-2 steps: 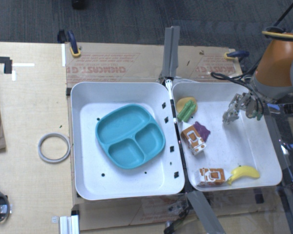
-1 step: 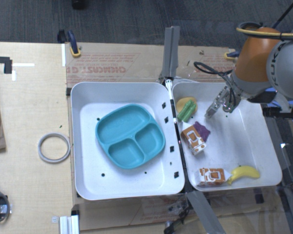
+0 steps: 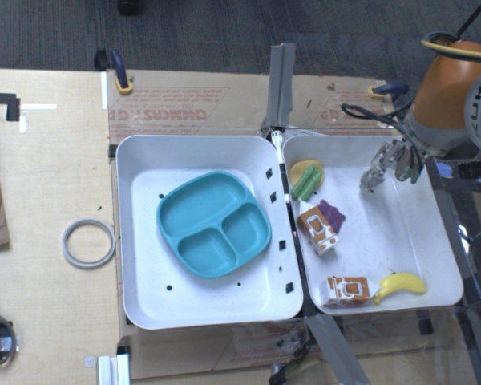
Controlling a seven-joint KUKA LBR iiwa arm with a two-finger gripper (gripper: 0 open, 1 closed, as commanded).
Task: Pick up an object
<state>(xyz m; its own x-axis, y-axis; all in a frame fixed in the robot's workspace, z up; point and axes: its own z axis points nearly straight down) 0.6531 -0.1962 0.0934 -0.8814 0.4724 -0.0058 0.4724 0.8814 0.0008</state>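
Nearest in the right white bin [image 3: 433, 239] lie a yellow toy banana [image 3: 402, 285] and a small orange-and-white carton [image 3: 349, 290], touching end to end by the front wall. The banana looks light, stiff and slick; I judge its thick middle the best hold. Mid-bin, another small printed carton [image 3: 317, 229] tilts against a purple piece [image 3: 333, 213]. Farther, a green pod on a yellow shape [image 3: 306, 178]. My gripper [image 3: 387, 167] hangs over the far right corner, holding nothing; whether it is spread I cannot tell, its tips being too small and blurred.
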